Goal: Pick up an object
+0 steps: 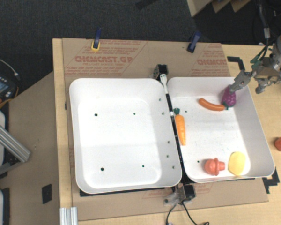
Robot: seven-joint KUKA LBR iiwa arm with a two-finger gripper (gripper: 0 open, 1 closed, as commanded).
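Camera view, looking down at a slant: the pincer (247, 82) enters from the right over the upper right corner of the right bin (253, 125). One grey finger (239, 82) slants down toward a purple, grape-like toy (228, 97) and seems to touch its top; the second finger is hard to separate from the wrist hardware, so I cannot tell whether the pincer is released or clenched, and nothing is clearly gripped between its fingers.

The purple toy lies in the bin's far right corner, touching the right end of an orange sausage-shaped toy (211, 105). A carrot (180, 129) lies along the bin's left wall, green top pointing away. Near the front edge sit a red toy (214, 166) and, just beside it, a yellow lemon-like toy (237, 163) (their details are too small to make out).

The left bin (84, 125) sits beside it on a cardboard sheet (131, 55) covering the table. An orange-red object (280, 144) is cut off at the right edge.
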